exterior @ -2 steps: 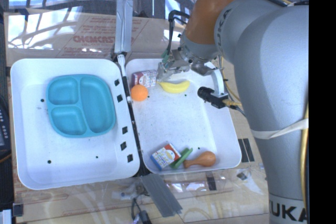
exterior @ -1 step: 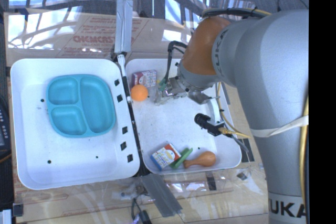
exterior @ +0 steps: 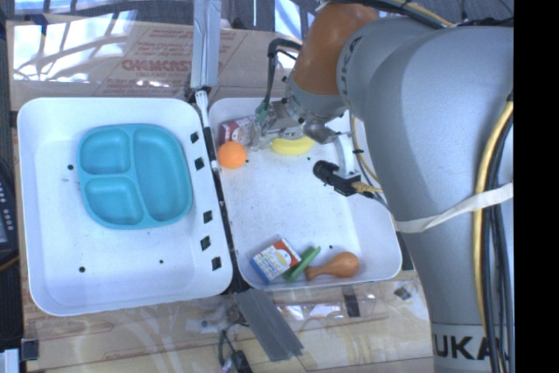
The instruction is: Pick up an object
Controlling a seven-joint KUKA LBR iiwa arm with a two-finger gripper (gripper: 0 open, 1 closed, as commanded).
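My gripper (exterior: 262,123) hangs low at the far left corner of the right bin (exterior: 288,205), under the orange wrist band. Just below it lie an orange ball (exterior: 231,155), a small dark red item (exterior: 231,132) and a yellow piece (exterior: 293,146). The gripper sits right over the red item and next to the yellow piece. Whether anything is between its fingers is hidden by the wrist. At the near edge of the same bin lie a small colourful box (exterior: 275,259), a green stick (exterior: 306,262) and a brown pear-shaped object (exterior: 334,266).
The left bin (exterior: 52,266) holds a turquoise divided plate (exterior: 135,175). A black divider with clips (exterior: 210,205) runs between the bins. The big grey arm (exterior: 437,144) covers the right side of the right bin. Cardboard (exterior: 157,57) lies behind the bins.
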